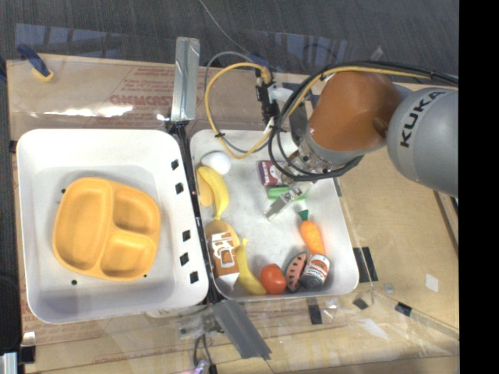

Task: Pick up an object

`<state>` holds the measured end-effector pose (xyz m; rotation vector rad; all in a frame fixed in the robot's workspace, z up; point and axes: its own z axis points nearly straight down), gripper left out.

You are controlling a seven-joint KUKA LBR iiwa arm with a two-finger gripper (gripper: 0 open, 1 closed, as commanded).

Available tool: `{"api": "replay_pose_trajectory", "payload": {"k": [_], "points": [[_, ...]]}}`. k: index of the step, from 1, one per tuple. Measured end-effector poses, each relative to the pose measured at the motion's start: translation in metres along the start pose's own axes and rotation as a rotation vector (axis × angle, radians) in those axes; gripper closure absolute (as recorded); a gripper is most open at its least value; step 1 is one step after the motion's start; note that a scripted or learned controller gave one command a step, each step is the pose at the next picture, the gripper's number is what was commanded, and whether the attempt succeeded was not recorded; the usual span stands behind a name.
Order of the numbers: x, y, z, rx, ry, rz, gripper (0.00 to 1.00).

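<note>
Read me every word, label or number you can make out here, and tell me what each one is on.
"KUKA": black letters on the grey arm.
Red print on the clear sheet behind the bins: too blurred to read.
Label on the brown packet: unreadable.
Label on the small can: unreadable.
</note>
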<state>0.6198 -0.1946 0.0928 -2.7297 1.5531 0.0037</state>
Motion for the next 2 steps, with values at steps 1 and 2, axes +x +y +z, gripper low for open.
{"api": "replay_pose_trajectory", "payload": {"k": [1, 2], "points": [[-0.001, 0.0, -0.009, -0.002, -0.005, 0.0, 1.0], [-0.013, 0.003, -0.096, 0.007, 0.009, 0.055, 1.0]]}}
